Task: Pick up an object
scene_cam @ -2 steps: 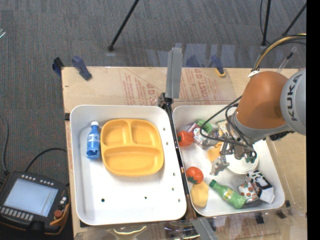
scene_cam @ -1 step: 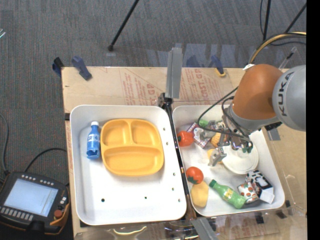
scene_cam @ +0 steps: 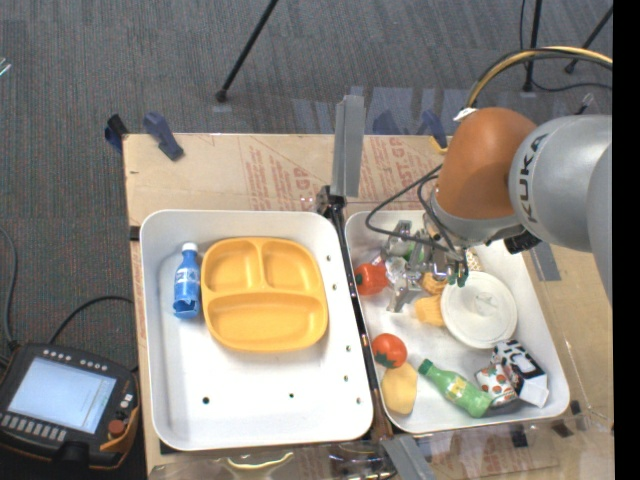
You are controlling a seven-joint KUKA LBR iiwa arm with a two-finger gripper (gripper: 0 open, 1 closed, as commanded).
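Note:
My gripper (scene_cam: 415,271) is low over the upper middle of the right bin (scene_cam: 553,338), hanging under the orange-banded wrist. A red toy (scene_cam: 369,278) lies just to its left by the bin wall. A yellow-orange piece (scene_cam: 430,312) sits right below it, partly hidden by the gripper. A white round bowl (scene_cam: 480,309) rests to its right. Nearer the front lie a red tomato (scene_cam: 389,349), a yellow pear-shaped fruit (scene_cam: 399,389), a green bottle (scene_cam: 455,388) and a black, white and red packet (scene_cam: 511,373).
The left bin (scene_cam: 165,388) holds a yellow divided plate (scene_cam: 265,293) and a small blue bottle (scene_cam: 186,279) beside its left edge. A metal divider (scene_cam: 350,298) runs between the bins. A teach pendant (scene_cam: 65,400) lies on the floor at lower left.

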